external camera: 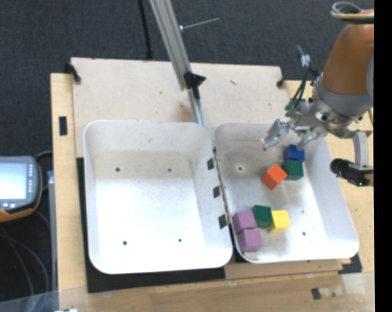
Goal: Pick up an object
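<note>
The right bin point(326, 223) holds several small blocks. A blue cube point(294, 153) sits on or against a green cube point(294, 169), with an orange cube point(273, 176) just to their left. Nearer the front lie a dark green cube point(262, 214), a yellow cube point(280, 220) and two purple cubes point(244, 220) point(250, 240). My gripper point(283, 137) hangs over the back of the right bin, just above and left of the blue cube. I see nothing held in it.
The left bin point(150, 194) stands beside the right one, and their rims meet at a ridge in the middle point(218, 187). A slanted aluminium rail point(173, 41) runs from the top down to the bins' back edge. A grey device point(10, 184) sits off the bench at the left.
</note>
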`<state>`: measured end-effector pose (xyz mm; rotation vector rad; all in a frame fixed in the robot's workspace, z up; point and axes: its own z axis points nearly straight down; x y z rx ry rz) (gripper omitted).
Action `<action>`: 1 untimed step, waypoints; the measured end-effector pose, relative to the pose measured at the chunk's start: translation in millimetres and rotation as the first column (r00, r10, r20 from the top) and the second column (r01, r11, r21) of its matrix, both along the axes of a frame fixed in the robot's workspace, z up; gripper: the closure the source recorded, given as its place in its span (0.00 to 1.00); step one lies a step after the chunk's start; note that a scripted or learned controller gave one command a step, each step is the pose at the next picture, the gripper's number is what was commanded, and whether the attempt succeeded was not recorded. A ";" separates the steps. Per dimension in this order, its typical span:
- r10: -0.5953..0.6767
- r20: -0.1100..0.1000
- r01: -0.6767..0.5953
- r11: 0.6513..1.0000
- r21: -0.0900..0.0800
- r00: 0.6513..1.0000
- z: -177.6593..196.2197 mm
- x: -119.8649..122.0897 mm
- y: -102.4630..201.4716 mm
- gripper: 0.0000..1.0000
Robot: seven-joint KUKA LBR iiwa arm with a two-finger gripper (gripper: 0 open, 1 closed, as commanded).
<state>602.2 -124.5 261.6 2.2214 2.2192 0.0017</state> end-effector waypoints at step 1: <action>-0.004 0.003 0.004 1.000 -0.003 1.000 56.1 -86.5 -48.1 0.00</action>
